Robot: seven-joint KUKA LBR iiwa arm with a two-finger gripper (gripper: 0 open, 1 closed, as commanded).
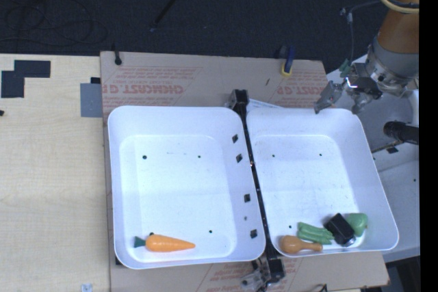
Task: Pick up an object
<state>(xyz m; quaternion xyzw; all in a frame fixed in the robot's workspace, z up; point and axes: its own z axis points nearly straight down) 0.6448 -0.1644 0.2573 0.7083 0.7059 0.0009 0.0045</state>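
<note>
From left to right, we see the wooden desk point(48, 167), then a cardboard sheet point(205, 82) bearing two white bins. The left bin point(116, 147) holds a toy carrot point(168, 243) lying flat near its front wall, the rest of its floor bare. A black clamp strip point(250, 174) joins the bins. The right bin point(373, 167) holds, crowded in its front right corner, an orange pear-shaped toy point(298, 245), a green pod point(315, 233), a black block point(340, 228) and a green piece point(358, 221), touching or overlapping. The claw point(341, 98) hangs above that bin's back right rim, its fingers spread and holding nothing.
</note>
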